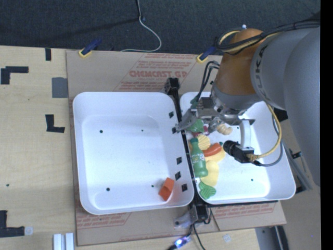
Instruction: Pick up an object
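Two shallow white bins sat side by side in the middle of the frame. The left bin (125, 134) held one thing — a small orange block (166, 189) near its lower right corner, close to the dividing wall. The right bin (270, 181) carried a cluster of small objects (204, 160) packed against its left wall: green pieces, a yellow piece, an orange-red piece and, lowest, a green piece (207, 191) near the bin's bottom edge (their exact shapes were too small to make out).

The arm (260, 72) reached in from the right of the frame, its orange band above the wrist, and the tool (200, 123) sat low over the upper left part of the right bin, right at the top of the cluster. A green object (196, 125) lay just at the tool, but whether it sat between the fingers could not be told, and neither could how far the tool was open. A black and yellow cable (260, 152) looped across the right bin.

Beneath the bins lay a sheet of brown cardboard (151, 72) with red print, on a pale wooden desk (31, 150) marked with black tape — dark carpet (78, 9) filled the top of the frame.
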You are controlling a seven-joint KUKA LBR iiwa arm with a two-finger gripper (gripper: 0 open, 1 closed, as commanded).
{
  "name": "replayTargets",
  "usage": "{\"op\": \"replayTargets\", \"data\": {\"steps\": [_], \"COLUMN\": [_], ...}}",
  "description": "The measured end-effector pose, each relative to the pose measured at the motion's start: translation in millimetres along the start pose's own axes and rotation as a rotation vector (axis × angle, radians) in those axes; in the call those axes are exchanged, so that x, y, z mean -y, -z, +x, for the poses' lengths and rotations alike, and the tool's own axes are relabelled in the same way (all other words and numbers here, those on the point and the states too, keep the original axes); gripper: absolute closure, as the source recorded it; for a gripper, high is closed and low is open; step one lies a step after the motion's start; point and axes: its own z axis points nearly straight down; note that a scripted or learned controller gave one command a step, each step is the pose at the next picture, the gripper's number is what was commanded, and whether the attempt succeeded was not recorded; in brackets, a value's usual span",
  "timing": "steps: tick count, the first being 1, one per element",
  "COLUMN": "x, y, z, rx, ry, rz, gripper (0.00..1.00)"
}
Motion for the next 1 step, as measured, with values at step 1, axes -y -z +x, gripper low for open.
{"op": "replayTargets", "data": {"steps": [1], "x": [27.7], "y": [-0.4], "z": [58.9], "rx": [0.0], "ry": [0.003], "rz": [-0.002], "gripper": [0.0]}}
